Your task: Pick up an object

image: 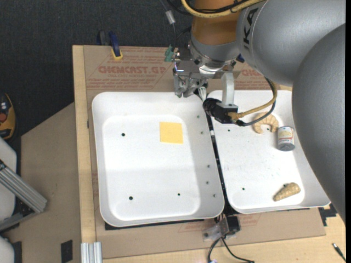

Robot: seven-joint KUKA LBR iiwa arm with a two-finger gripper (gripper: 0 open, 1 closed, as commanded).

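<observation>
The gripper (189,89) hangs over the far rim of the left bin (101,147), close to the seam between the two bins. Whether it is open or closed cannot be told, and nothing is visibly held.

The nearest candidate is the yellow square (171,132), lying flat on the left bin's floor just below and slightly left of the gripper. It looks thin, so a grasp probably demands a low descent and a close across its edges.

Farther to the gripper's right, in the right bin (258,196), lie a curled tan piece (265,124), a small can (284,137) and a tan cone-shaped piece (287,190). The can likely offers firmer purchase.
</observation>
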